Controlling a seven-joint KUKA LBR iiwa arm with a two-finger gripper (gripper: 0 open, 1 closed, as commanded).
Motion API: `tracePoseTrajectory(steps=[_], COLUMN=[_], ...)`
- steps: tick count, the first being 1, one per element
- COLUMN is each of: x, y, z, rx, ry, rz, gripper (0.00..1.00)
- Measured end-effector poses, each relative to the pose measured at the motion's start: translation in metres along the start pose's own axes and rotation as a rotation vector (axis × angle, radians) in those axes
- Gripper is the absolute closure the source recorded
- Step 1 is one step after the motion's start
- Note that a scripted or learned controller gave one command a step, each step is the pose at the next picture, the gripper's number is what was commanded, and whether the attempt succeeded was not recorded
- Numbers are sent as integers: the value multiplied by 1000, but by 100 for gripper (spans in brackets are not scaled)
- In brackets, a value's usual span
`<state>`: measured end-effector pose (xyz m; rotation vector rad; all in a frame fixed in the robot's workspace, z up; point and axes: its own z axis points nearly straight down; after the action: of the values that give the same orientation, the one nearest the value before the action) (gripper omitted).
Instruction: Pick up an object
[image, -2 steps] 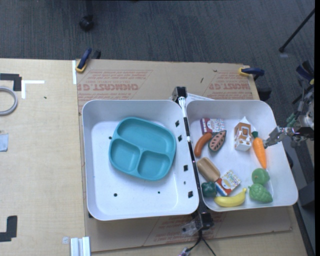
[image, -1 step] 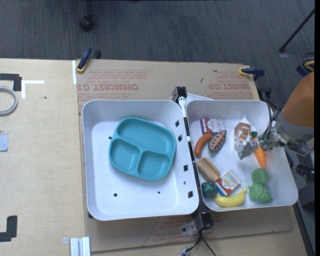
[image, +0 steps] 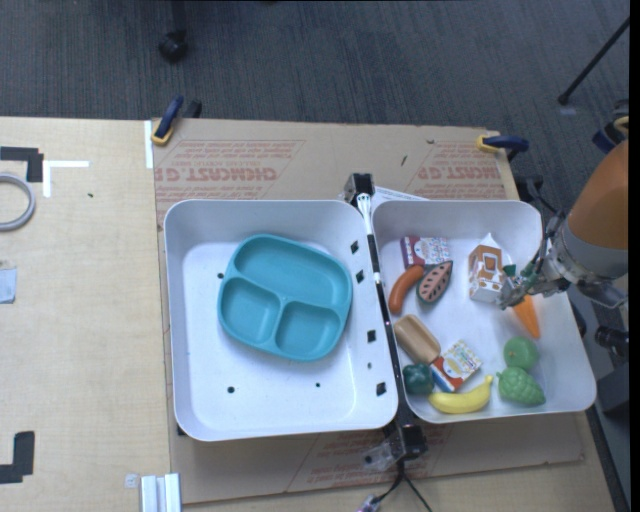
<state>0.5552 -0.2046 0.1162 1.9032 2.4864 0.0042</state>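
Below me, the tabletop (image: 80, 330) carries two white bins side by side. In the left bin (image: 190, 380) lies a teal divided plate (image: 285, 310). The right bin (image: 565, 395) holds the toy food: a banana (image: 462, 400) at the near edge, a hot dog bun (image: 417, 338), a small milk carton (image: 487, 272) toward the far side, a sausage (image: 404, 288), and an orange carrot (image: 527, 318) by the right wall. My hand (image: 522, 288) sits low over the carrot's far end, just beside the carton; whether it is open or closed I cannot tell.
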Motion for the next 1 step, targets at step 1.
tracePoseTrajectory(steps=[1], x=[0], y=[0], z=[0], rx=[0], ry=[0], rz=[0], gripper=[0])
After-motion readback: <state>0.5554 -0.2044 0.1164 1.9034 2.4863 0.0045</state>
